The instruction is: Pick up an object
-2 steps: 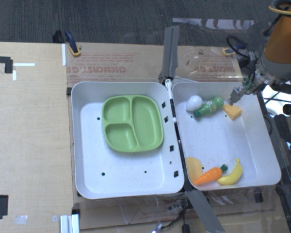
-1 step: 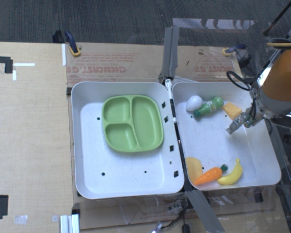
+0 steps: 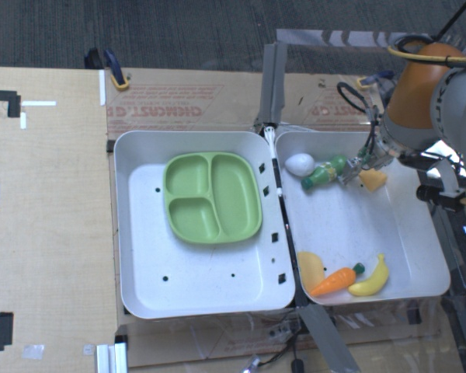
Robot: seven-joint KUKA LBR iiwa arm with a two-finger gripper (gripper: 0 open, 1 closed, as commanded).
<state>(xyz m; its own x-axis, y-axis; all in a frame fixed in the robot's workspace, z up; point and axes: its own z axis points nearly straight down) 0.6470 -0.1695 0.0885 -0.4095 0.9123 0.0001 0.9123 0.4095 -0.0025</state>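
In the right bin (image 3: 404, 231), near its far wall, lie a white egg-shaped object (image 3: 299, 163), a green bottle (image 3: 324, 173) on its side and a yellow-orange block (image 3: 373, 179). My gripper (image 3: 356, 168) is low in the bin, between the bottle's right end and the block, close to both. At the bin's near edge lie a carrot (image 3: 332, 281), a banana (image 3: 370, 278) and a pale yellow rounded piece (image 3: 311, 266). The arm's orange band (image 3: 416, 84) rises behind the gripper.
The left bin (image 3: 140, 247) holds a green divided plate (image 3: 213, 197). A metal divider with clips (image 3: 276, 200) runs between the bins. Cables and the arm's body (image 3: 443, 130) crowd the right bin's far right corner.
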